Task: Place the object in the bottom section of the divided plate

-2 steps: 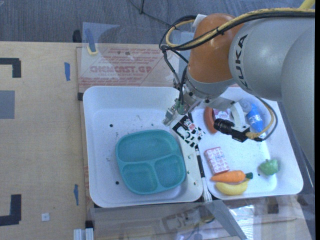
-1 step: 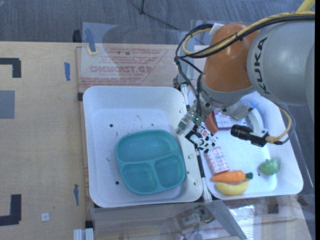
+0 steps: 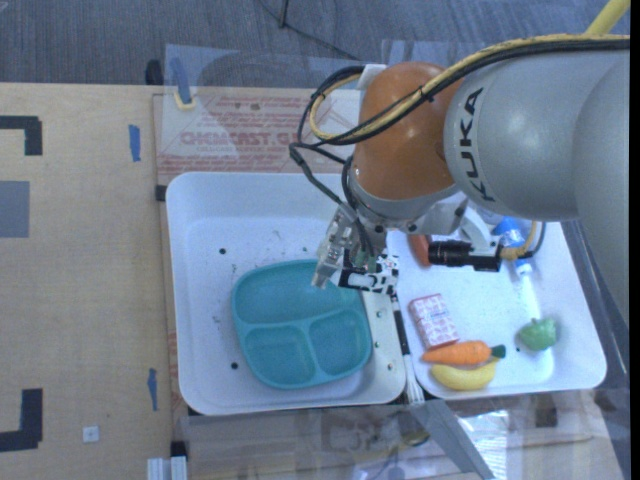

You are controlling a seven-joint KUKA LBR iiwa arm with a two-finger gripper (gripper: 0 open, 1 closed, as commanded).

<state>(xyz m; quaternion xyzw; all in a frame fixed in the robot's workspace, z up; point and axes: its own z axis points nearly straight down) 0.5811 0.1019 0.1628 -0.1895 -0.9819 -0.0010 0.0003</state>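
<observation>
I have the gripper (image 3: 335, 258) over the far edge of the blue divided plate (image 3: 300, 323) in the left bin (image 3: 190, 268). I cannot tell how the jaws stand, nor whether they carry an object. The carrot (image 3: 458, 352) and banana (image 3: 463, 375) lie in the right bin (image 3: 580, 348).

A large robot arm (image 3: 540, 128) has smooth, rounded light-grey metal casings with the maker's name KUKA printed in dark capital letters down one segment, and a glossy orange dome-shaped band (image 3: 400, 133) sits just above the wrist. Black cables and a yellow cable loop loosely around the orange band and run along the grey casing. Below the wrist is a small gripper (image 3: 330, 260) of silvery-grey metal with slim fingers, and beside it a block carrying black-and-white checkered marker squares (image 3: 376, 273).
</observation>
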